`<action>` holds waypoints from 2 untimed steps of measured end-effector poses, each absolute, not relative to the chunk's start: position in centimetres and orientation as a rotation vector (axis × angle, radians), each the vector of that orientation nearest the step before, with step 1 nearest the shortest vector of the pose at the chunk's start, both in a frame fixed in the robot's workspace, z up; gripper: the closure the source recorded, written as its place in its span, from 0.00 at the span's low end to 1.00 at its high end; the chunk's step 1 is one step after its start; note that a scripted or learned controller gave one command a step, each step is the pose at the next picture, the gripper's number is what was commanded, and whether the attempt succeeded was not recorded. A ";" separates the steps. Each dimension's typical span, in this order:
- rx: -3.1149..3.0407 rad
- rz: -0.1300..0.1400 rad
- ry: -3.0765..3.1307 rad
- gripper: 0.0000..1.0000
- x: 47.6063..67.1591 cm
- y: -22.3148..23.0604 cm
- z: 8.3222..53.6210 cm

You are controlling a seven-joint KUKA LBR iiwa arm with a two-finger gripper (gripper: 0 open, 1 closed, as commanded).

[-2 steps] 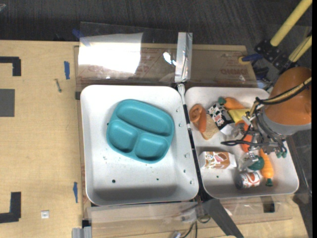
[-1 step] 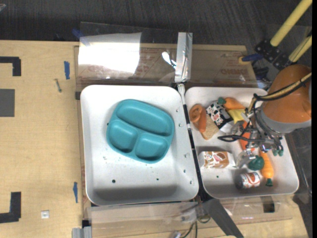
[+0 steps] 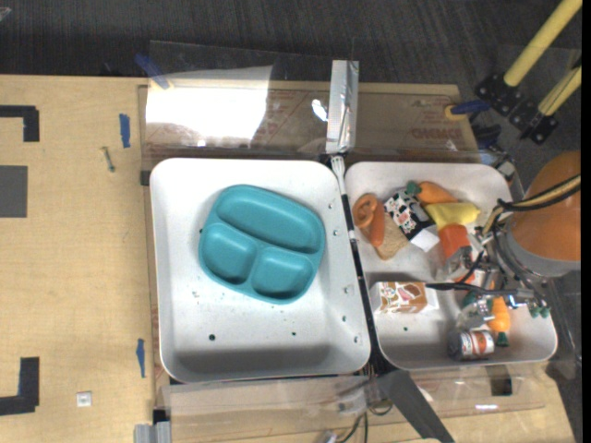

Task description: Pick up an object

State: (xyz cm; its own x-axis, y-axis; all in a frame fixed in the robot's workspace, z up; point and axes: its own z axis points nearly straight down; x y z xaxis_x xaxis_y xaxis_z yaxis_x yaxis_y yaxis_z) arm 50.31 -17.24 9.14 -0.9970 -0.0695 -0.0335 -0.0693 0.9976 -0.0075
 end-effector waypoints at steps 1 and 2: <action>0.011 -0.006 3.131 0.00 51.7 -16.8 8.8; -0.198 -0.007 3.137 0.00 62.5 -12.7 8.9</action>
